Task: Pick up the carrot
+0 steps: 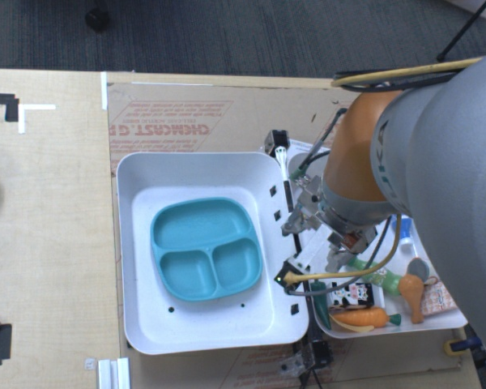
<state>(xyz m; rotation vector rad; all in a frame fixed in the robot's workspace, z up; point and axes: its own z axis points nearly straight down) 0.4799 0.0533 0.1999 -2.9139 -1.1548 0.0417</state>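
Note:
The carrot (361,318) is orange with a green tip and lies flat against the front wall of the right bin (389,329). My gripper (338,258) hangs over the middle of that bin, just behind the carrot and apart from it. The grey wrist and the orange band hide most of the gripper. Nothing can be seen held in it.
The left bin (138,298) holds a teal divided plate (206,248). Around the carrot lie a black-and-white patterned item (352,296), a green piece (386,280), an orange-peach object (411,292) and a pink packet (439,298). The arm covers the rest of the right bin.

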